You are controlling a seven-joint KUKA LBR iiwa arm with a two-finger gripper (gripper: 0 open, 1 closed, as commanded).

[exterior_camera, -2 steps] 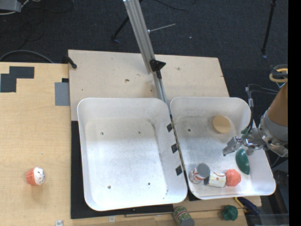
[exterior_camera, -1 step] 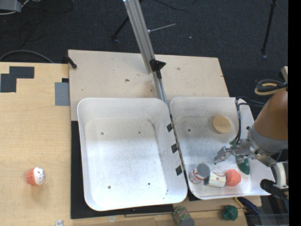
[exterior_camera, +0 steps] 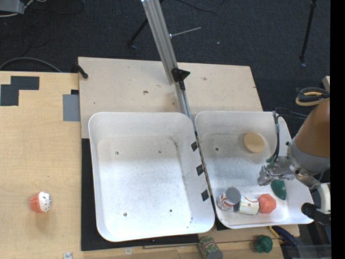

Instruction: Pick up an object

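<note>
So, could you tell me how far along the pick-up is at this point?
Done: the arm has reached the right bin, with the gripper low over its right side. In hand: it sits just above a dark green object, though no grasp is visible. Left: gripping and lifting something; the tan disc, red ball and cup lie in the bin.

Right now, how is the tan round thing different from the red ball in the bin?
The tan disc is pale and looks flat; the red ball is bright and rounder. The disc lies alone near the far side of the right bin; the ball sits at the near edge, touching a small white cup. Both are round.
</note>
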